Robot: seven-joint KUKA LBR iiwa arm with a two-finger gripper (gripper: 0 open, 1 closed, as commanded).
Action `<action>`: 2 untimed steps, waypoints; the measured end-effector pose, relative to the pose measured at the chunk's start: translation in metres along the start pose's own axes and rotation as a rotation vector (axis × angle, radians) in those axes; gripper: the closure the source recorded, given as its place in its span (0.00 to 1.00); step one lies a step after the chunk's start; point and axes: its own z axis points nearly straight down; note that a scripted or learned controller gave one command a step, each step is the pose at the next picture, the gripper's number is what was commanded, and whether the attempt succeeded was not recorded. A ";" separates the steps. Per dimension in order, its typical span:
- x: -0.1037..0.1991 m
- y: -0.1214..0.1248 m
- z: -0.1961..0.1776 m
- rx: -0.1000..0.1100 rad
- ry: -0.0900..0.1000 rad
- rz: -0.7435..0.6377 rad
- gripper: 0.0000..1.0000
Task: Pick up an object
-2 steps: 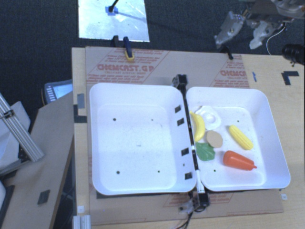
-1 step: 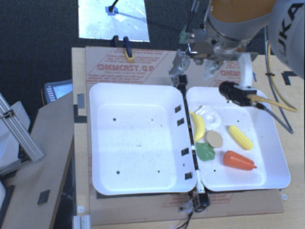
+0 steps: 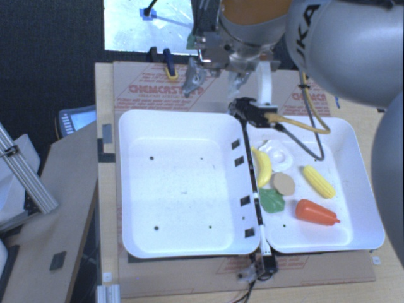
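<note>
Two shallow white plastic bins sit side by side on the desk (image 3: 76,188), the left bin (image 3: 183,182) and the right bin (image 3: 353,219), joined along a dark hinge line with black clips. Over them looms the big grey arm with its orange band (image 3: 259,8), coming in from the right and hanging above the far edge of the bins. Its claw (image 3: 214,84) hovers over the brown cardboard sheet (image 3: 145,93) just behind the left bin, metal fingers (image 3: 191,81) spread apart, nothing between them.

Now the right bin, and it's a little grocery pile! An orange plastic carrot (image 3: 315,212) lies near the front, pointing right. Behind it, a yellow corn cob (image 3: 319,180) sits tilted. A yellow banana (image 3: 263,167) runs along the hinge side, and just below it a green leafy piece (image 3: 272,201) touches a small tan round disc (image 3: 284,184). A white rounded piece (image 3: 280,158), hard to make out, rests just beside the banana. All well apart from the claw.
</note>
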 end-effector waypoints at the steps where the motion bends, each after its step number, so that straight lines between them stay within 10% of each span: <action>1: -0.004 0.000 -0.015 -0.006 0.000 0.002 1.00; 2: -0.004 0.000 -0.015 -0.006 0.000 0.001 0.00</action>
